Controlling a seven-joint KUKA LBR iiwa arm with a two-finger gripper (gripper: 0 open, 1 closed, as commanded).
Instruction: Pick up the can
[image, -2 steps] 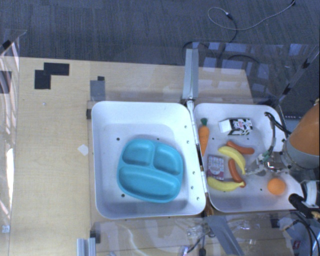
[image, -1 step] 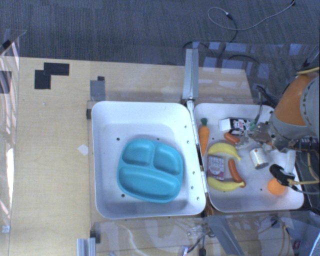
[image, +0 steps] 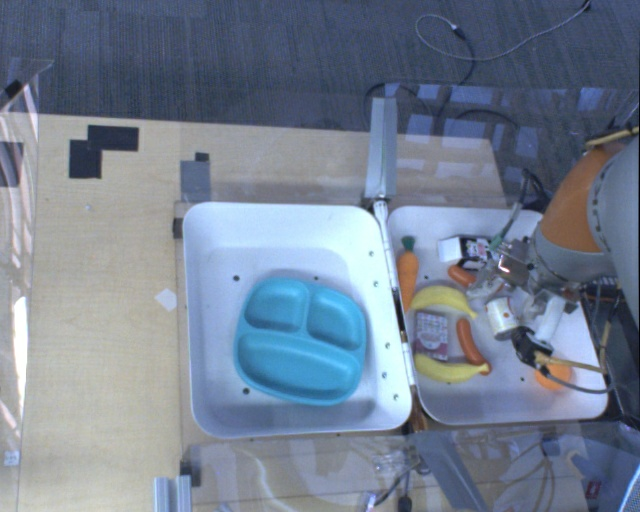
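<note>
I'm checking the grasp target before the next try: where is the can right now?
In the camera view, the can lies in the right bin's left half, between two yellow bananas, just below the carrot and left of a red sausage.

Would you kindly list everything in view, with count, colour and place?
bench: 1, pale wood, under both bins
left bin: 1, white, on the bench
right bin: 1, white, beside the left bin
divided plate: 1, light blue, left bin
carrot: 1, orange, right bin, by its left wall
bananas: 2, yellow, right bin, either side of the can
can: 1, dark red, between the bananas
sausage: 1, red-orange, right of the can
orange thing: 1, right bin, partly under the arm
arm: 1, grey and orange, from the right
gripper: 1, grey, over the right bin
</note>
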